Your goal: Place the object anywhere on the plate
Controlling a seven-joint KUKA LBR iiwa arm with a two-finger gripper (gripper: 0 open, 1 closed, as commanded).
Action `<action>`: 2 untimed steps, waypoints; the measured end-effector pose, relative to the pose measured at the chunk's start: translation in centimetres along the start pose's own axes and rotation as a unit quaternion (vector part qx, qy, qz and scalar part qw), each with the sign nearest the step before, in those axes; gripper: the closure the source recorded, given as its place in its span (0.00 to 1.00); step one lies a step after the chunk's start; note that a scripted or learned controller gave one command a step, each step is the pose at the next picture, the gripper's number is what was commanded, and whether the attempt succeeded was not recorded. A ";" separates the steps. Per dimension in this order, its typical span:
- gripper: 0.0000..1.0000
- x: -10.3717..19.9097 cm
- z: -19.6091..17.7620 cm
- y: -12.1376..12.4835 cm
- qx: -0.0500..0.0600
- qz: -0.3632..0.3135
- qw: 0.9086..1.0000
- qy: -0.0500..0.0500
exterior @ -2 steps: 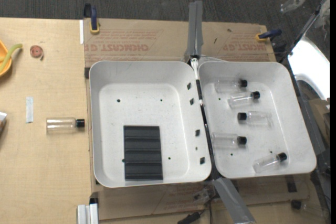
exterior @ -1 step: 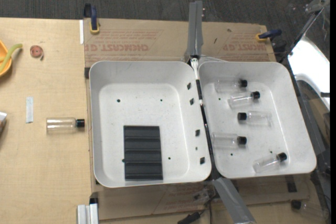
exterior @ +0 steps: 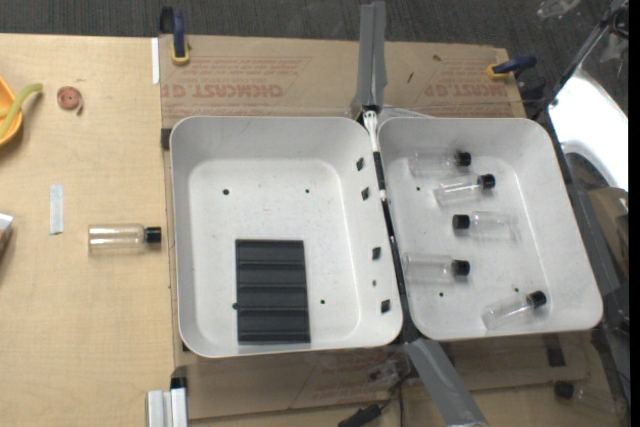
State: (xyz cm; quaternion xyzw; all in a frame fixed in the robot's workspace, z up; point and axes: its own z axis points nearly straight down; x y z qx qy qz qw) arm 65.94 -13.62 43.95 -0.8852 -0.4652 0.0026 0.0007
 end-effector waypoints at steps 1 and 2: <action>0.00 -6.1 0.0 4.1 -0.001 0.007 1.000 0.000; 0.00 -2.5 3.5 1.7 0.001 0.234 0.972 0.000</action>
